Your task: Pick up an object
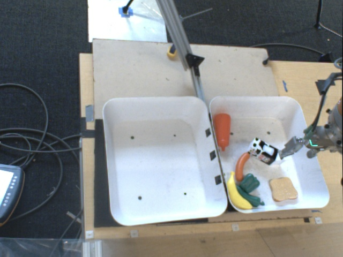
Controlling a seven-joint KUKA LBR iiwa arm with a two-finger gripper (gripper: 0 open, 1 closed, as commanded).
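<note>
The right bin [292, 107] holds several small things. An orange carrot-like piece [222, 130] lies by its left wall. A black-and-white patterned block [264, 151] sits near the middle. Below it lie a red sausage [241, 165], a yellow banana [238, 193], a green piece [250, 186] and a slice of bread [283, 189]. My gripper [289, 148] reaches in from the right, low over the bin, its tip just right of the black-and-white block. I cannot tell whether it touches the block.
The left bin [115, 116] stands beside the right one, sharing a middle wall with black clips [213, 155]. A slanted metal pole [177, 25] crosses the back of the bench. Cables and a tablet [8, 189] lie on the floor at left.
</note>
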